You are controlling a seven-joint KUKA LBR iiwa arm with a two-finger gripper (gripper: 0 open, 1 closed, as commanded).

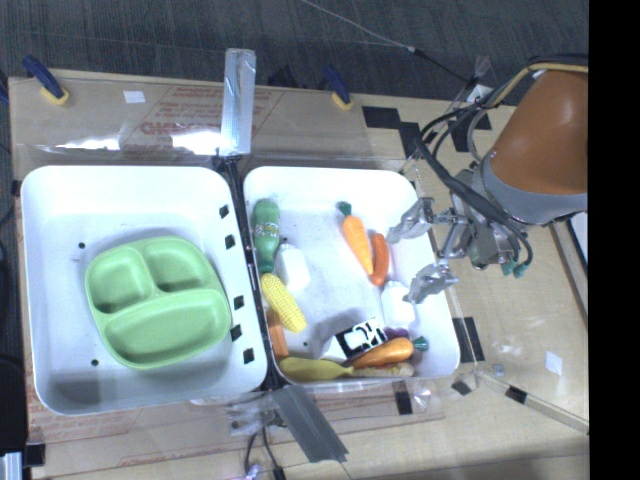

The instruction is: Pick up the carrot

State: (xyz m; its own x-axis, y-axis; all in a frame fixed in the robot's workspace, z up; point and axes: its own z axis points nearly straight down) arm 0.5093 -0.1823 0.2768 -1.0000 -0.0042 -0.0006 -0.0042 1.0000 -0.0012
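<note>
Worktop (560, 358): lying under two white bins set side by side, with a clear sheet (150, 118) and an upright metal post (239, 103) standing along its far edge. Arm (540, 138): reaching in from the right, orange band showing above the wrist, cables (450, 133) trailing beside it. Left bin (40, 268): holding a green divided plate (157, 301), which is sitting flat near the bin's middle. Right bin (300, 183): holding a scatter of toy food. Gripper (421, 252): hanging over the right bin's right rim, its two metal fingers (408, 222) standing apart with nothing between them. Carrot (355, 238): lying in the upper right part of the right bin, green tip pointing toward the far wall, just left of the gripper and apart from its fingers. Orange piece (380, 256): lying alongside the carrot on its right, touching or nearly touching it. Cucumber (265, 230): lying near the bin's left wall, pointing toward the far side. Corn (282, 302): lying just below the cucumber. Banana (312, 369): lying along the near wall. Second carrot-like piece (385, 351): resting by the near right corner, just beside a black-and-white tag (358, 337). White item (293, 267): sitting between cucumber and carrot; its kind is not clear.
</note>
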